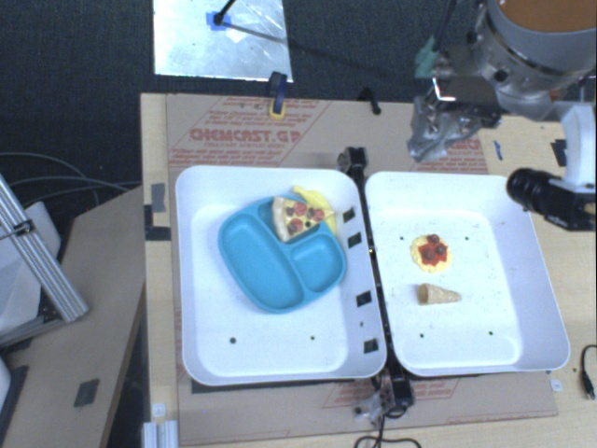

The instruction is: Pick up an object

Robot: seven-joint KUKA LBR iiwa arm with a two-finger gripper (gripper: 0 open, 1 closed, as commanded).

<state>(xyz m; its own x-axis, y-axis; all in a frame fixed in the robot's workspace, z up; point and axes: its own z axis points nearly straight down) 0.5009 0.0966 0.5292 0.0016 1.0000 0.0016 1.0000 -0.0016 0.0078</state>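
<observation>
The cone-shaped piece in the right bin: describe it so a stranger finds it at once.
Look in the right bin. Two small things lie near its middle; the cone-shaped piece is the nearer, lower one. It is plain tan and wedge-like, unlike the round yellow tart with red topping above it.

Gripper (438,138) hangs above the bench, past the right bin's (532,250) far rim. Right bin: round tart (430,252) and, nearer, a cone (437,295), apart. Left bin (201,250): blue plate (270,269), pizza slice (297,218) in its far compartment, banana (315,200) beside.
</observation>
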